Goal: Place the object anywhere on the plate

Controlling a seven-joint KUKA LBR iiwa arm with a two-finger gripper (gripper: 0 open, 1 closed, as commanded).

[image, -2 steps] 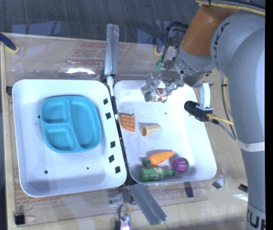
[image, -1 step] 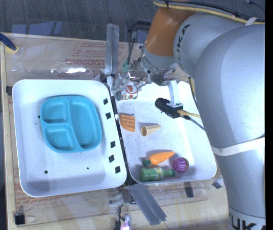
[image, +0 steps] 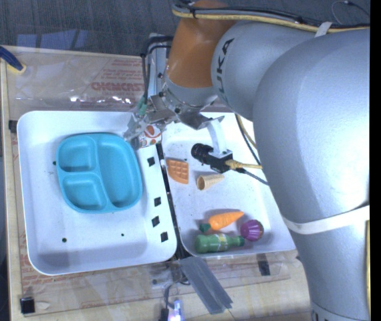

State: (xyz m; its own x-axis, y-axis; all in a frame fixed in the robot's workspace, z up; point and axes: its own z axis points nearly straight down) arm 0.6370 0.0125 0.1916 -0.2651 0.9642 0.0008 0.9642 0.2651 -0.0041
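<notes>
My arm (image: 297, 112) fills near foreground. My claw (image: 144, 127) over divider between bins, pinching small red-white object (image: 151, 132). Blue plate (image: 100, 172) lies just left and below; short carry.

Bulky grey KUKA arm (image: 311, 112) w/ orange wrist band (image: 194, 45), black lettering, thin cables.

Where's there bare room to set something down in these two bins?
All three compartments of the blue plate lie bare, as does the left bin floor below it. The right bin has a bare middle strip; its lower end is crowded with carrot, green bottle and purple ball.
</notes>
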